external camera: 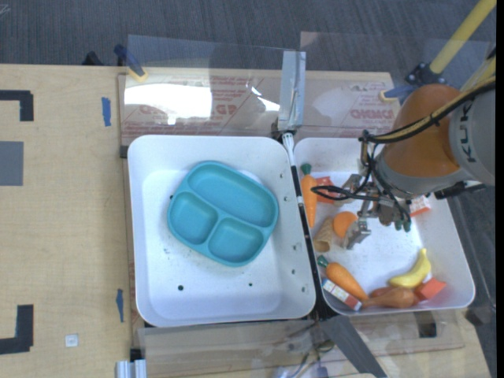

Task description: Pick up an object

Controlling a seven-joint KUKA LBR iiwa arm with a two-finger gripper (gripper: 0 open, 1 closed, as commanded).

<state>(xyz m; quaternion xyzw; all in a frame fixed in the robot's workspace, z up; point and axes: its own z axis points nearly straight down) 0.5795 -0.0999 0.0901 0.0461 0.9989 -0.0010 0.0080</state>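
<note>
My gripper [379, 227] hangs over the middle of the right bin [461, 246], below the arm's orange band. It stands open, with bare bin floor between its two fingers. An orange round piece [344, 223] and a tan cone-shaped piece [323, 234] lie just left of the left finger. A long carrot [309, 199] rests against the bin's left wall. Along the front lie another carrot [345, 280], a yellow banana [414, 272], a brown sweet potato [391, 296] and a red piece [432, 288].
The left bin [150, 211] holds a teal divided plate [224, 213]. A clear upright panel [293, 93] stands behind the ridge between the bins. A small white-and-red item [339, 294] lies at the right bin's front left.
</note>
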